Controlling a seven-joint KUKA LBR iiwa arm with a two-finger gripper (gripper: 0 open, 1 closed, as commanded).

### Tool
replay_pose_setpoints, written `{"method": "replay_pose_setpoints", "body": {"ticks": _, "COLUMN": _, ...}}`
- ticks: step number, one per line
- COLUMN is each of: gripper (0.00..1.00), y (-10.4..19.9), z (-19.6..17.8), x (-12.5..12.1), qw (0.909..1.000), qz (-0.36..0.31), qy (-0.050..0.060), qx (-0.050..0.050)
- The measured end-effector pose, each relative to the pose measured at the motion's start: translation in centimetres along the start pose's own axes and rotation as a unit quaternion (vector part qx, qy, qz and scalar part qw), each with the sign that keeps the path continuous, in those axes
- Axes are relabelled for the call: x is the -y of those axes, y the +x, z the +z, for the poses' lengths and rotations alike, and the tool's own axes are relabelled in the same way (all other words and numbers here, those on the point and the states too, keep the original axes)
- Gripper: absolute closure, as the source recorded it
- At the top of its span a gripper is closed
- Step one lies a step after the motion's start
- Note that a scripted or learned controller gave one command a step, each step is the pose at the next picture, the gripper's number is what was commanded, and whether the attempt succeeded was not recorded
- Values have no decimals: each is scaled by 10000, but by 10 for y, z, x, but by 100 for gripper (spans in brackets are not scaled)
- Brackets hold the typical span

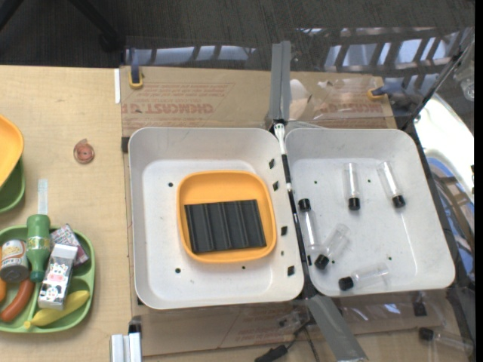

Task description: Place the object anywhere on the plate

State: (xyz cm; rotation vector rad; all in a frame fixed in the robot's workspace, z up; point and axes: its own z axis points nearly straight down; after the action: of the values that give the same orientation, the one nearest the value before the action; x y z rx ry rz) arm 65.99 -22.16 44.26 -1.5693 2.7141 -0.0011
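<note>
An orange plate point(226, 191) with a dark ridged insert lies in the middle of the left white bin point(151, 277). In the right white bin point(430, 270) lie several clear plastic tubes with black caps. One tube point(352, 185) and another point(392, 183) lie near the back. A long thin tube point(306, 223) runs along the left wall, and a short one point(331, 246) lies beside it. One more tube point(363, 278) rests near the front edge.
A green tray point(79, 300) of toy food and a bottle sits at the left on the wooden bench. An orange and green bowl stack point(7, 172) is at the far left edge. A small pink object point(84, 151) lies on the bench.
</note>
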Motion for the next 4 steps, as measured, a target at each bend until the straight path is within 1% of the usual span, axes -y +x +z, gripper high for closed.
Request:
{"method": "replay_pose_setpoints", "body": {"ticks": 1, "gripper": 100, "y": 0, "z": 0, "x": 0, "qw": 9892, "qz": -1467, "qy": -5, "qx": 2}}
{"method": "replay_pose_setpoints", "body": {"ticks": 2, "gripper": 100, "y": 0, "z": 1, "x": 0, "qw": 9547, "qz": -2975, "qy": -10, "qx": 5}}
{"method": "replay_pose_setpoints", "body": {"ticks": 3, "gripper": 100, "y": -10, "z": 3, "x": -6, "qw": 9009, "qz": -4340, "qy": -32, "qx": 14}}
{"method": "replay_pose_setpoints", "body": {"ticks": 4, "gripper": 100, "y": -9, "z": 2, "x": -5, "qw": 8576, "qz": -5142, "qy": -23, "qx": 9}}
